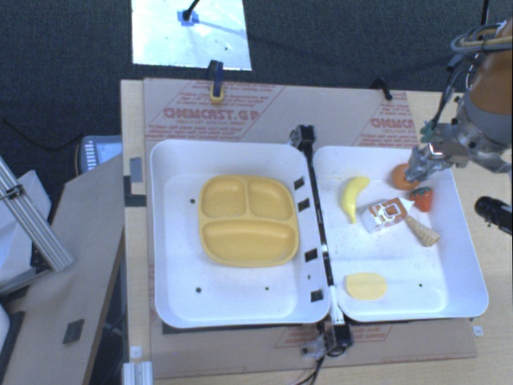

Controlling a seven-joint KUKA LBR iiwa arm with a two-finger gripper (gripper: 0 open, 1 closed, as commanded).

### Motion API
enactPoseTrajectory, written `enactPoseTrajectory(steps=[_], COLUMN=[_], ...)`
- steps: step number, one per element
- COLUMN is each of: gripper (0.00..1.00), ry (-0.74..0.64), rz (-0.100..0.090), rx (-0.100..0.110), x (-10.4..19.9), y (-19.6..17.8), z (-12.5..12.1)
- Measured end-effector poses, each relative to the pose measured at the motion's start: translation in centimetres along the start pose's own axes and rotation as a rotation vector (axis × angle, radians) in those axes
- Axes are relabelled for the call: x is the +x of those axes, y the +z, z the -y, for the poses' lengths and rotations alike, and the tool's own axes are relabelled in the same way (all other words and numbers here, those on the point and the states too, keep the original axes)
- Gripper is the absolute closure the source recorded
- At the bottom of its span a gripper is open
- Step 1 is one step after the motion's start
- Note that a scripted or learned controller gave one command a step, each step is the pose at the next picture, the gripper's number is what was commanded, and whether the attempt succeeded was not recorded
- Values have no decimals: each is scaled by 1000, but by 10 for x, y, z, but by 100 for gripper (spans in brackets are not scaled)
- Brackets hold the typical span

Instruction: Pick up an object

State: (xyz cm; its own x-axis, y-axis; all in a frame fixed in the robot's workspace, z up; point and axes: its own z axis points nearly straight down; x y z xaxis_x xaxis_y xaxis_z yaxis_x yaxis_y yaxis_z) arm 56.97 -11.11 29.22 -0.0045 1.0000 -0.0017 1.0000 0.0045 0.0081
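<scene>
A: Where does the grey two-finger gripper [420,169] sit?

B: Low in the right white bin [465,295], beside the round orange toy fruit [401,176]. Jaw state: cannot tell.

A: Then centre over the fruit, clear of the small red strawberry [422,199], before closing.

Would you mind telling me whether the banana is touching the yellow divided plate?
Apart. The camera view shows the banana lying in the right bin, while the yellow divided plate sits in the left bin, with the bins' rims between them.
</scene>
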Motion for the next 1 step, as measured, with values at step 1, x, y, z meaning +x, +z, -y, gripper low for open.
enactPoseTrajectory(steps=[1], gripper=[100], ry=[-6], rz=[-3], rx=[6], x=[61], y=[11], z=[0])
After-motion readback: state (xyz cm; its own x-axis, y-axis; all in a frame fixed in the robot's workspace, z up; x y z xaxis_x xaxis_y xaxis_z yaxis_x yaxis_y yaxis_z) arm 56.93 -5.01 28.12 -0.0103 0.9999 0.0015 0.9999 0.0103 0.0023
